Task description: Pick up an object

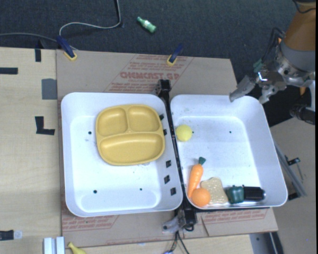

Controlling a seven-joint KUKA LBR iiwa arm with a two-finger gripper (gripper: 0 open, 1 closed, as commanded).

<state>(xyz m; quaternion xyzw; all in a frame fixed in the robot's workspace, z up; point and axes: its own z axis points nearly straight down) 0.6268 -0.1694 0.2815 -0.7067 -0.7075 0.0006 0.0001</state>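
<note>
You have two white bins side by side on the counter [21, 157]. The left bin [77, 194] carries one yellow divided plate [130, 133], three compartments in it, lying flat toward the far half.

The right bin [254, 142] carries five things. One yellow ball [184, 133] sits near the far left wall, by itself. The other four crowd the near edge: one toy carrot [195, 176] with a green top, lying at a slant; one orange ball [200, 197] touching the carrot's lower end; one pale beige piece [215, 190] just beside it; and one dark green and black object [245, 194] at the near right.

Your pincer [253, 87] hangs above the right bin's far right corner, fingers spread, nothing between them, well apart from all five things.
</note>
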